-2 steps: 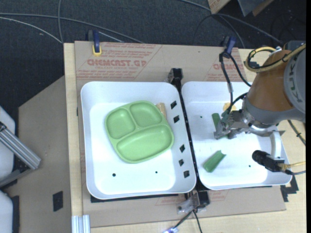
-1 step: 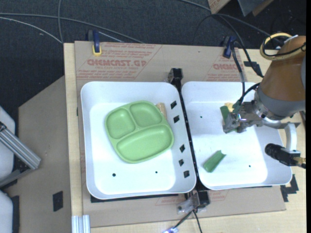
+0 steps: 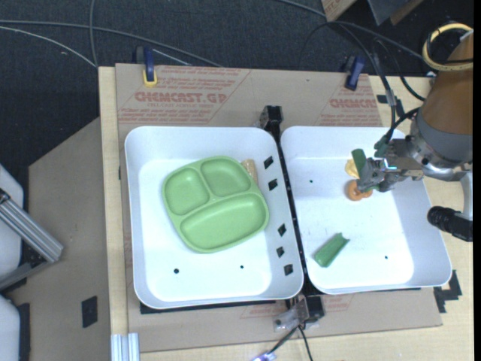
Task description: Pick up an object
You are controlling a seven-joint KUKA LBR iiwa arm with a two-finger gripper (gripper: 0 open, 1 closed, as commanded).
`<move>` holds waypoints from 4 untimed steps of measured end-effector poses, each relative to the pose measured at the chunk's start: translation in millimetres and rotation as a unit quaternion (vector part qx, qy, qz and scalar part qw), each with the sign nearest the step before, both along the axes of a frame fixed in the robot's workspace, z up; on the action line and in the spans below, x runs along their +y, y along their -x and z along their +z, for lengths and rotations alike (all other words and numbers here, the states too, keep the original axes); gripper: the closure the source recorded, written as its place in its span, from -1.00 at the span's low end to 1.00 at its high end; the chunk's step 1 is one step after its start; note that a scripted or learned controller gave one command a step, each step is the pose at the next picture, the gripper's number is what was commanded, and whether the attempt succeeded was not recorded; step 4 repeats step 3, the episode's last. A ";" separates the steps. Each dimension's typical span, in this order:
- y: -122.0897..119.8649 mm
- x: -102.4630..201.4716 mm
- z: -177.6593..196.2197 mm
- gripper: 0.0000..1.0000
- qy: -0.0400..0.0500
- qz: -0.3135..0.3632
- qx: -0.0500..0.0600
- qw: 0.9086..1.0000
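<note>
A small orange and yellow object lies in the upper middle of the right bin. My gripper hangs right over it, reaching in from the right, and partly hides it. I cannot tell whether the gripper touches the object. A green block lies tilted in the lower part of the same bin, well apart from the gripper. The grey arm with its orange band stands over the bin's right side.
A green divided plate lies in the middle of the left bin, with a small tan thing at its upper right edge. A black divider runs between the bins. Cables trail behind the bench.
</note>
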State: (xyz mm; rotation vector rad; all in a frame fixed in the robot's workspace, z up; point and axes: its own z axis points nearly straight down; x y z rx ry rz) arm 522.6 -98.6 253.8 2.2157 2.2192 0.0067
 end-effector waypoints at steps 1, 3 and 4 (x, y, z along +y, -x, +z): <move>-3.2 58.7 5.0 1.00 -0.002 0.003 0.002 1.000; 3.1 164.2 -23.9 1.00 -0.002 0.002 0.006 1.000; 3.1 164.2 -23.9 1.00 -0.002 0.002 0.006 1.000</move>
